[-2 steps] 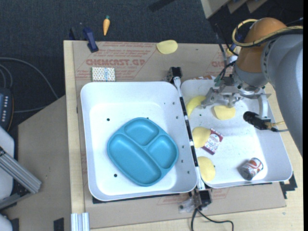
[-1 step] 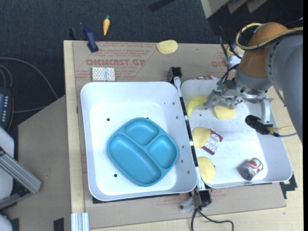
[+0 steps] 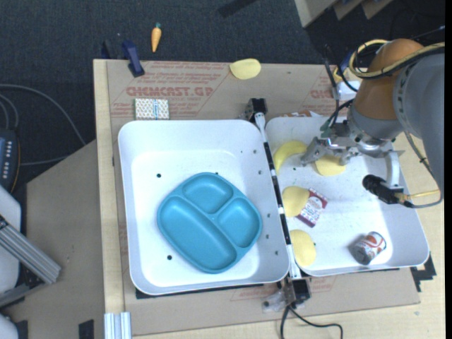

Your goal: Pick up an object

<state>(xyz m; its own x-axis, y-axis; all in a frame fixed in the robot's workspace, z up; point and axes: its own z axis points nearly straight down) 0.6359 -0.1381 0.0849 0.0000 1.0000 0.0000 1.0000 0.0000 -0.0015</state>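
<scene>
Camera view: arm in from right, gripper (image 3: 330, 155) low in right bin (image 3: 395, 249), right on a yellow lump (image 3: 330, 166); can't tell its state. Other yellow pieces at (image 3: 288, 151), (image 3: 294, 200), (image 3: 302, 246) along bin's left side. Red-white packet (image 3: 311, 209) mid-bin, crushed can (image 3: 368, 246) near front. Blue divided plate (image 3: 209, 221) in left bin (image 3: 141, 189).
</scene>
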